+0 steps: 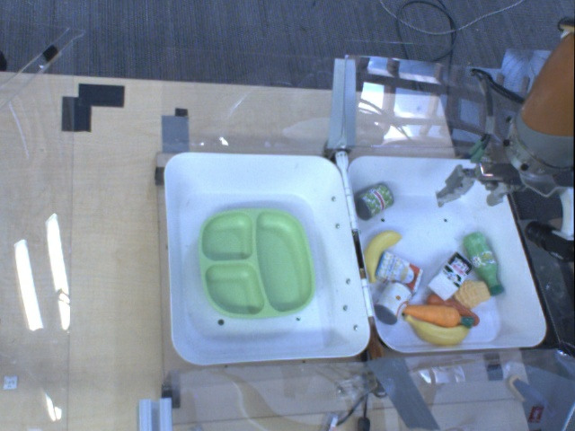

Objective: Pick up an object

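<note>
One carrot (435,314) lying left-right

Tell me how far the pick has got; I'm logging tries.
Nothing looks picked yet. The gripper hovers over the right bin's far side with nothing between its fingers. The can, bananas, carrot and bottle all lie in the bin. Descent, grasp and lift remain.

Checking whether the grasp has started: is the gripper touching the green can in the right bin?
Apart. The camera view shows the gripper over the right bin's upper right, with bare white floor between it and the green can.
</note>
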Robot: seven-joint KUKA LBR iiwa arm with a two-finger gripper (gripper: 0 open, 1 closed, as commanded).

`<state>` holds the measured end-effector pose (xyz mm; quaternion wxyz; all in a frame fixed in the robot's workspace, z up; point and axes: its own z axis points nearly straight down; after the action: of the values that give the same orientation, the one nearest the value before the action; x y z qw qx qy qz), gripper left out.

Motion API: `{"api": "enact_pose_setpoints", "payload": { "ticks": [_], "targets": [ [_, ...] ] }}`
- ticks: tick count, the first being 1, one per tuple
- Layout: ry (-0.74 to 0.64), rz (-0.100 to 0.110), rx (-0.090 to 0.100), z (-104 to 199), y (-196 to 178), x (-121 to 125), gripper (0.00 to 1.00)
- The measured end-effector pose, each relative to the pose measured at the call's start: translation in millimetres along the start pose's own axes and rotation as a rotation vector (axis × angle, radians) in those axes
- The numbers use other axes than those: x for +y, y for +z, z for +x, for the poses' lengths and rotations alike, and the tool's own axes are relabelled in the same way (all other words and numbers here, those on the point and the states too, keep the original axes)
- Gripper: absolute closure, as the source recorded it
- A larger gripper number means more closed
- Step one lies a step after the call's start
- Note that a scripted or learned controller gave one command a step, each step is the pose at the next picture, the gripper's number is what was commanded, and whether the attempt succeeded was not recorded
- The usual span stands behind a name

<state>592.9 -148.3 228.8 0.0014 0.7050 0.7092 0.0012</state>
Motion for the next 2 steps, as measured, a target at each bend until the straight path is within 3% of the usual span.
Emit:
{"api": "enact_pose_setpoints", "payload": {
  "ticks": [1,2],
  "targets": [
    [-0.180,-0.001,-0.001,-57.1,66.9,-42.3,0.00],
    [-0.080,-0.003,-0.001,-57.2,65.3,-32.9,0.00]
  ]
}}
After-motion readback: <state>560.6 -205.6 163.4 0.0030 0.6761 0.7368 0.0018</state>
